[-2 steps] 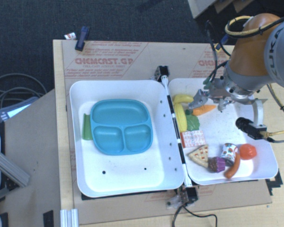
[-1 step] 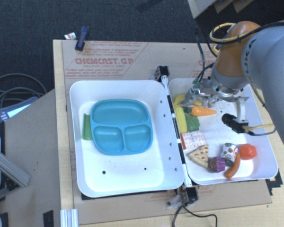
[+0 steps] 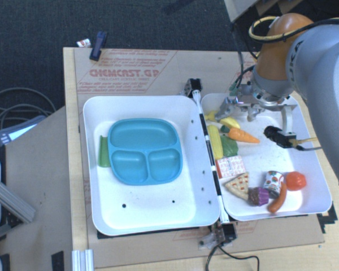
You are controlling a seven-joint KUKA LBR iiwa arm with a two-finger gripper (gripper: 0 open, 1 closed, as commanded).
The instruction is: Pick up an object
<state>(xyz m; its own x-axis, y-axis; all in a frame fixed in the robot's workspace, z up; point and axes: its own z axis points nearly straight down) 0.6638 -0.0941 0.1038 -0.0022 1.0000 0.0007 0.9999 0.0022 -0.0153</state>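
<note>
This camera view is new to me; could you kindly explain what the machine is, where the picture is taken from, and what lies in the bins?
One fixed camera looks down at a slant on a bench. The grey arm with an orange band is a robot reaching in from the right; its gripper hangs over the right bin, above the toy food. That bin holds a carrot, a corn cob, a pizza slice, a tomato and a sausage. The left bin holds a blue divided plate. I cannot see anything held.

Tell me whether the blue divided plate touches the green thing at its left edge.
Touching. The camera view shows the blue divided plate overlapping the green thing in the left bin, no white showing between them.
</note>
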